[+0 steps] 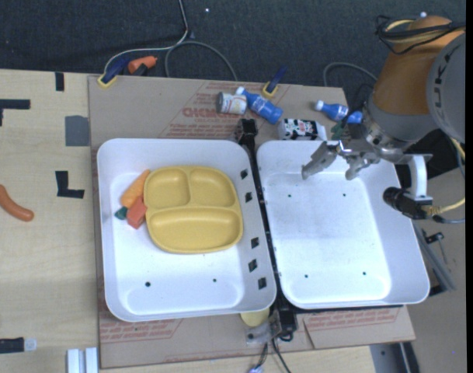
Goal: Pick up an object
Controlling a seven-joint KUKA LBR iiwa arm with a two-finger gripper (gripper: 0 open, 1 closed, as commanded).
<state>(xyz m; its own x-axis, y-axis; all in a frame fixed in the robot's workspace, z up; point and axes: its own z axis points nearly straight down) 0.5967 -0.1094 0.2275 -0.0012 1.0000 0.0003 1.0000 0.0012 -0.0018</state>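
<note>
From the overhead camera I see my gripper [334,165] hanging over the far edge of the right bin [341,286], fingers spread wide with nothing between them. The left bin [174,294] holds a yellow divided plate [193,208], with an orange carrot-like toy [133,190] touching its left rim. On the surface far to the left lies a toy sausage [12,203], well apart from both bins.
</note>
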